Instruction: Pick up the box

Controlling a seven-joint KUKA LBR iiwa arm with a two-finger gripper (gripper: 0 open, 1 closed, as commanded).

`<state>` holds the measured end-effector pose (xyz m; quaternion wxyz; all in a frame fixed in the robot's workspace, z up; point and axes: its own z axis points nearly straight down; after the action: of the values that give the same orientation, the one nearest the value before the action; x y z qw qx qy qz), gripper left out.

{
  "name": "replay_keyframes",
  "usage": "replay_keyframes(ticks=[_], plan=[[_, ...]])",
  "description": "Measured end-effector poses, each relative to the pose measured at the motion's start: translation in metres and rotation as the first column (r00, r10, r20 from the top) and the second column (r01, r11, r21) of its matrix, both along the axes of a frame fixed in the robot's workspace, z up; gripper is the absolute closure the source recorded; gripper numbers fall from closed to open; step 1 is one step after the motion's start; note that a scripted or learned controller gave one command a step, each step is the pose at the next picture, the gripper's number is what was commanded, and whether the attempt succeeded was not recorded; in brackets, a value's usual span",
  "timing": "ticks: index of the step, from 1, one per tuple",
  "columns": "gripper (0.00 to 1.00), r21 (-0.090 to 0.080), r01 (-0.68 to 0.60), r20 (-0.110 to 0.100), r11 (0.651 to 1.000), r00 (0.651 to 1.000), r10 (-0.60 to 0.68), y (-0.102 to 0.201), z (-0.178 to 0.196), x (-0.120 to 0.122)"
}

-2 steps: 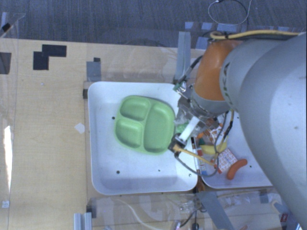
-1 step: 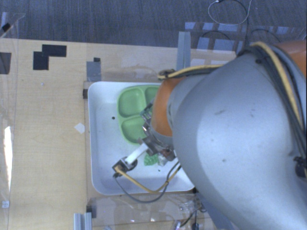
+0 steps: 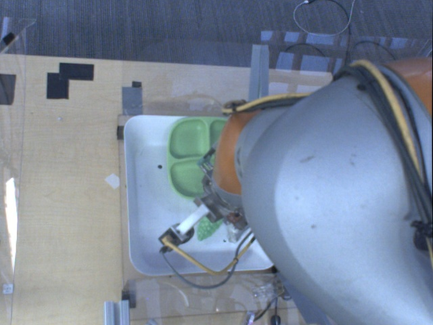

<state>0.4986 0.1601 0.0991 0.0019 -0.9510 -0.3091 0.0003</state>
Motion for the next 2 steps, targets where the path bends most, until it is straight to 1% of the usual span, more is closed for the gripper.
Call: replay_keyframes(ticks=[2], plan=[[0.0,-0.001,0.0,-0.001,1.0,1.0,0.0,-0.0002,-0.0005,-0.0002]])
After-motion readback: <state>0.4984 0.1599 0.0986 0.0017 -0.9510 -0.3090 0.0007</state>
